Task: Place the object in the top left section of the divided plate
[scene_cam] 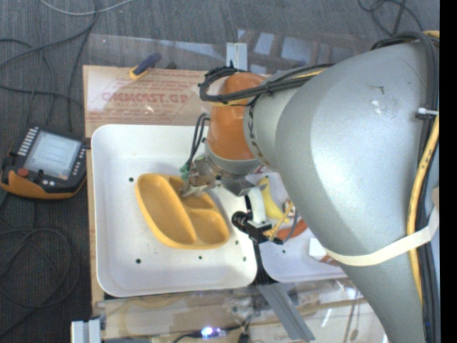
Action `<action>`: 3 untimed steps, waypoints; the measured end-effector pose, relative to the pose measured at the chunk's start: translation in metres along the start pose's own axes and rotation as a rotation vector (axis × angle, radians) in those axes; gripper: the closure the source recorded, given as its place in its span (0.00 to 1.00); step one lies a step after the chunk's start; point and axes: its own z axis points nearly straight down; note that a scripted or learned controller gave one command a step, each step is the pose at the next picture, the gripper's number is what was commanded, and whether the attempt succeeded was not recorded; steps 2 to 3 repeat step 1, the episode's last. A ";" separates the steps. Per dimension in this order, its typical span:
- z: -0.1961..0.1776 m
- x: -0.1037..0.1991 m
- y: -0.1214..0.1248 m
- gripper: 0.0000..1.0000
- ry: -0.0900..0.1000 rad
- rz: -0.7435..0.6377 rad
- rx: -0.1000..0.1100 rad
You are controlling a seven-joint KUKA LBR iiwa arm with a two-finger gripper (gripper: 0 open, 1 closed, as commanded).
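Observation:
A yellow divided plate (170, 211) lies tilted in the middle of the left white bin (114, 256). My gripper (193, 181) hangs over the plate's upper right rim, below the orange band of the wrist. The grey arm hides the gripper's tip, and I can make out no object in it. The plate's sections that show look bare.
The right bin (303, 266) is mostly hidden under the arm; a yellow thing (272, 204) and an orange thing (298, 228) peek out there. A small blue and yellow tool (145, 64) lies on the board behind the bins. A teach pendant (44, 163) sits off the bench's left.

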 end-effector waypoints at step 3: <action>-0.133 -0.053 -0.024 1.00 -0.009 0.178 0.027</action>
